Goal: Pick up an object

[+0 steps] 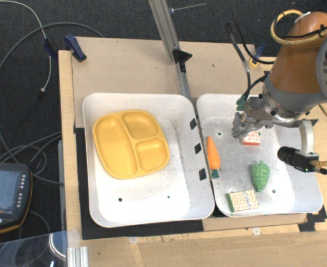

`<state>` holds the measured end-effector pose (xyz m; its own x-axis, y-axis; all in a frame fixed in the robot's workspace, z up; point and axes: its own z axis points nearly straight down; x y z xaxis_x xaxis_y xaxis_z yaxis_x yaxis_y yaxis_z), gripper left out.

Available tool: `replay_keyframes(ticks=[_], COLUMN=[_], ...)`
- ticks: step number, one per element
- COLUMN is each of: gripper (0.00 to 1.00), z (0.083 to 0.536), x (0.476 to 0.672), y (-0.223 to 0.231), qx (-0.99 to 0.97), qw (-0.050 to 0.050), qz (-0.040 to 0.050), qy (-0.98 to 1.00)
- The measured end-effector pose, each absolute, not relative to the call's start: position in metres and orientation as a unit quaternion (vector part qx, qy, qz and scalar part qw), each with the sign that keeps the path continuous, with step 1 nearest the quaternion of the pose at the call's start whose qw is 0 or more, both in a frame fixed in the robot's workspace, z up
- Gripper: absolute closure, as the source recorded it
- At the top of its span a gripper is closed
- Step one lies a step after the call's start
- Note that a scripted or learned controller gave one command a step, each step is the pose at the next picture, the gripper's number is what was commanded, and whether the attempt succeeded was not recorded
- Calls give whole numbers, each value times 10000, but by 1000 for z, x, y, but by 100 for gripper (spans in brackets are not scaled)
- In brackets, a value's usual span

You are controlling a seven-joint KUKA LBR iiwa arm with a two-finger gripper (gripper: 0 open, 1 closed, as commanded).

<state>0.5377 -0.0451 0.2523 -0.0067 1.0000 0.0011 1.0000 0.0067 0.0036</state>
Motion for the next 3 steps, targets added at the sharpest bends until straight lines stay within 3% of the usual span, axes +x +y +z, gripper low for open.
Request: replay_keyframes(ticks=[1, 3], gripper=[100, 100], z=[255, 239], x=[579, 640], y=[0, 89], qx=[7047, 7052], qw=[7, -1], qz=[20, 9], qy=[7095, 7090])
